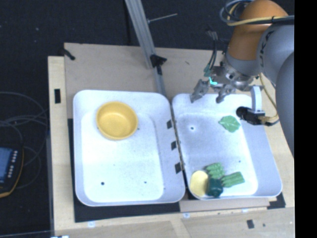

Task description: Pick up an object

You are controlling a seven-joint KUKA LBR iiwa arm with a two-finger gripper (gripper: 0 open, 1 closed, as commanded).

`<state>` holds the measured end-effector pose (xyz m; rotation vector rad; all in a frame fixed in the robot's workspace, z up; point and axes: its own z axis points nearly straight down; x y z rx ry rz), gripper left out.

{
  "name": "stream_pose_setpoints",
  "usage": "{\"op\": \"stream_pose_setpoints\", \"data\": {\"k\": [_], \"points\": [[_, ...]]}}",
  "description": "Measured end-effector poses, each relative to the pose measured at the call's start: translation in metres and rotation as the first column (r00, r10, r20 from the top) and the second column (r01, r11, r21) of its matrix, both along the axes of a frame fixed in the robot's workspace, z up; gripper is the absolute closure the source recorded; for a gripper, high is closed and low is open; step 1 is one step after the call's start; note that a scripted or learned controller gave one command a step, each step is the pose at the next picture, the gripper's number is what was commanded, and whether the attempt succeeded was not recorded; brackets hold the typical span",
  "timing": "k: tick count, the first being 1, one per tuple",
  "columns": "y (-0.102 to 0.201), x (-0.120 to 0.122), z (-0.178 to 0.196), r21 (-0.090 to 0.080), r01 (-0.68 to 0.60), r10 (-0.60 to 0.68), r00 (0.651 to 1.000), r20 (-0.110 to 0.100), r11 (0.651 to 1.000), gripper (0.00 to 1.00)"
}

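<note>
Desk (114,66) with two white bins; open, empty claw (210,92) above the right bin's (257,155) far edge.
Descend straight over the pale green piece (230,123), fingers either side.

I see my arm (267,38) coming in from the upper right of the frame, orange band above the wrist, grey link at the right edge. Gripper (210,93) points down-left, fingers spread apart, nothing between them.
</note>
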<state>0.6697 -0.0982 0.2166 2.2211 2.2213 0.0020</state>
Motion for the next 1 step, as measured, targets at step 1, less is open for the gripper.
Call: {"op": "stream_pose_setpoints", "data": {"k": [1], "points": [[0.0, 0.0, -0.0001, 0.0, 0.0, 0.0, 1.0, 0.0, 1.0, 0.0]]}}
